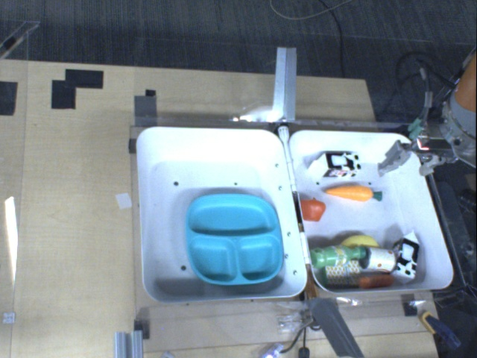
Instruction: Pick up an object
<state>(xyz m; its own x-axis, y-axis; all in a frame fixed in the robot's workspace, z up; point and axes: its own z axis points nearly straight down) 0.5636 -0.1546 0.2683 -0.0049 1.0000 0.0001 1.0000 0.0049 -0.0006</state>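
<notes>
My gripper (pixel 410 159) hangs over the far right corner of the right bin (pixel 436 222), at the end of the grey arm coming in from the right. Its fingers (pixel 391 157) are spread open with nothing between them. Below and to its left lie a black-and-white toy (pixel 340 163) and an orange carrot (pixel 350 193). A red-orange pepper (pixel 313 210) rests by the divider. Near the front lie a green bottle (pixel 346 258), a yellow piece (pixel 359 241), a red piece (pixel 373 280) and a second black-and-white toy (pixel 407 253).
The left bin (pixel 160 200) holds a blue divided plate (pixel 235 237). A metal post (pixel 286 84) rises behind the divider between the bins. Cables and arm hardware crowd the right edge.
</notes>
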